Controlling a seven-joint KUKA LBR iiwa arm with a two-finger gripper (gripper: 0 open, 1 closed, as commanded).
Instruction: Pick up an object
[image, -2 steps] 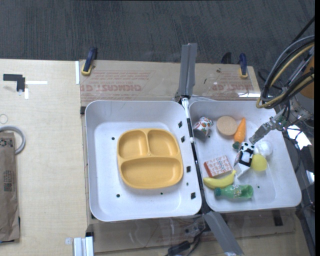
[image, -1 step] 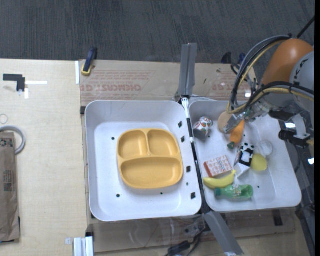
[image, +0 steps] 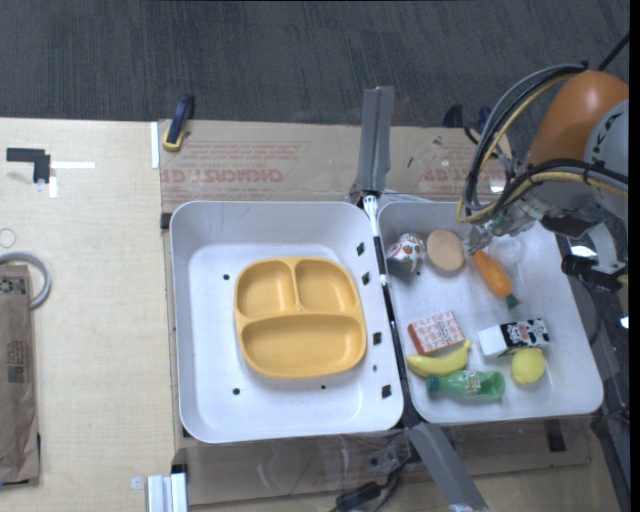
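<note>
The right bin holds several small items: a round tan cookie-like disc, an orange carrot, a small can, a red-and-white carton, a yellow banana, a green bottle, a yellow lemon and a black-and-white carton. My gripper hangs at the bin's far edge, just above the carrot's upper end and right of the tan disc. Cables and the wrist hide its fingertips.
The left bin holds a yellow three-compartment plate. A grey divider post rises between the bins at the back. A brown paper bag lies on the bench at far left. The arm crowds the upper right.
</note>
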